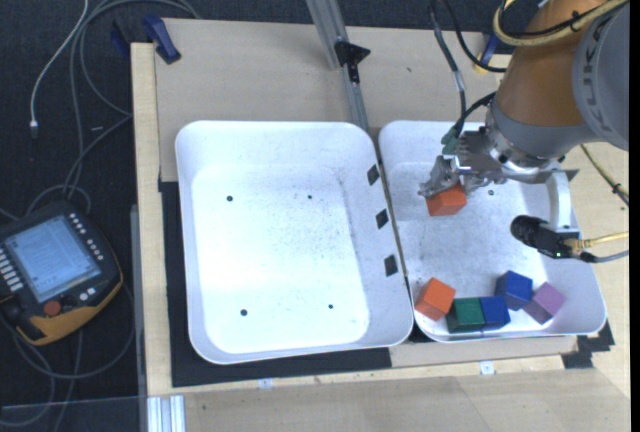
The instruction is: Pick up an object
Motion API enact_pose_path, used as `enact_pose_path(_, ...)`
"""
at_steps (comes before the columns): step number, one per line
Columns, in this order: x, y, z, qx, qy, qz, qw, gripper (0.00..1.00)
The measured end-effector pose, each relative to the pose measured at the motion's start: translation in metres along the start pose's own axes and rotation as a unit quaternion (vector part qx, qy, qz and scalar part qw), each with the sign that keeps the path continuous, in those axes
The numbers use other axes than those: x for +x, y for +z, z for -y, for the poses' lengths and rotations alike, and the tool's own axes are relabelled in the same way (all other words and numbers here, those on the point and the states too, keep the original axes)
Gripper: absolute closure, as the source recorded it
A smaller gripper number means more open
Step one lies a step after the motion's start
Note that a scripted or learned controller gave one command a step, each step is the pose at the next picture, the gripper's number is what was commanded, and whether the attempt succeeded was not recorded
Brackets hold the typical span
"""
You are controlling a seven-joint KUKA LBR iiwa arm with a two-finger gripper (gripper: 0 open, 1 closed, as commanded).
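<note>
The gripper [446, 188] is hovering over the right bin [590, 310], its fingers clamping an orange block [446, 202] lifted above the bin floor. Along the near wall are lying another orange cube [435, 299], a green block [466, 314], two blue blocks [516, 288] and a purple block [547, 301]. No writing is legible.

The wooden bench [250, 70] bears two white bins [270, 240] side by side.

No readable text, labels or numbers; handheld pendant [52, 265] screen too blurred to read.
</note>
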State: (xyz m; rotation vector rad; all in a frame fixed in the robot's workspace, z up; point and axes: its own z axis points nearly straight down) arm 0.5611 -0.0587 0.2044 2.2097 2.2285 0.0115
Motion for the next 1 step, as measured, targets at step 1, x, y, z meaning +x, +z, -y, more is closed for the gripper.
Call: enact_pose_path(1,0.0762,0.0051,0.0226,0.006,0.000,-0.001,1.0000,1.00)
